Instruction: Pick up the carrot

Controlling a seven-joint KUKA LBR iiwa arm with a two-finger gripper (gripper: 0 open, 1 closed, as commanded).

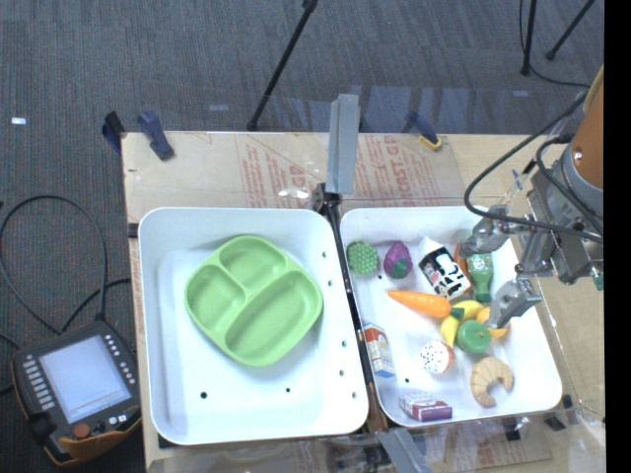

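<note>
Carrot (421, 303): lying in the right bin (548, 363), near its middle, tip pointing toward the left bin, thick end touching a yellow piece (461, 315).
Gripper (498, 269): hanging over the right bin's right side, reaching in from the right, just beside the carrot's thick end but not on it.
Fingers (512, 302): spreading wide, one up by the green bottle (481, 276), the other down over the yellow piece; nothing sitting between them as far as the slanted view shows.
Neighbours of the carrot: a black-and-white carton (443, 270) lying just above it, a purple fruit (396, 258) and a green bumpy fruit (362, 257) sitting up-left, a green apple (474, 337) resting to its lower right.
Front of the right bin: a small can (377, 351), a spotted egg-like item (434, 357), a croissant (490, 378) and a small box (425, 406) lying apart from the carrot.
Left bin (168, 264): holding a green divided plate (254, 299).
Surface (227, 170): carrying both bins side by side.
</note>
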